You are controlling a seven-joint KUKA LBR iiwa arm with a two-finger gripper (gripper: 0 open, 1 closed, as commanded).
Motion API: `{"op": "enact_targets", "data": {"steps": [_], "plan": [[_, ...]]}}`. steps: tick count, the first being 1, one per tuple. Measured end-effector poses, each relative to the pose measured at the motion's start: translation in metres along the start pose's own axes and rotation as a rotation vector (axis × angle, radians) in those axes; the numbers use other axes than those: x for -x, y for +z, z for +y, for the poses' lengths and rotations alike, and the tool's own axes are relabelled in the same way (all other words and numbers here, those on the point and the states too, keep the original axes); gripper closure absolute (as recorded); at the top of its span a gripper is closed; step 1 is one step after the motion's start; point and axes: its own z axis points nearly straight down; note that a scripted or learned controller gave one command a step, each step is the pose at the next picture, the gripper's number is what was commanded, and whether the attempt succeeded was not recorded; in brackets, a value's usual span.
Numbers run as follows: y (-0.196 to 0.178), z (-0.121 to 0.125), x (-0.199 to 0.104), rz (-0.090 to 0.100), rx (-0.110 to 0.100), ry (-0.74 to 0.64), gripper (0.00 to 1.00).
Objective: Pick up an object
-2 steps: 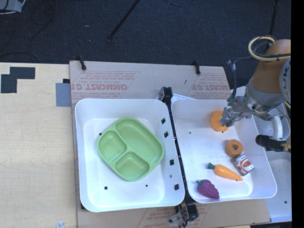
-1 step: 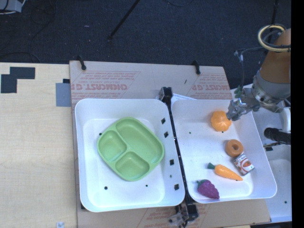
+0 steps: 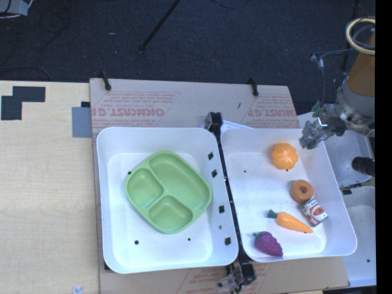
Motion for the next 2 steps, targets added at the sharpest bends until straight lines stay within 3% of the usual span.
{"op": "enact_targets", "data": {"steps": [2], "plan": [[0.007,0.009,-0.109,0.003,-0.005,-0.002,1.0]]}}
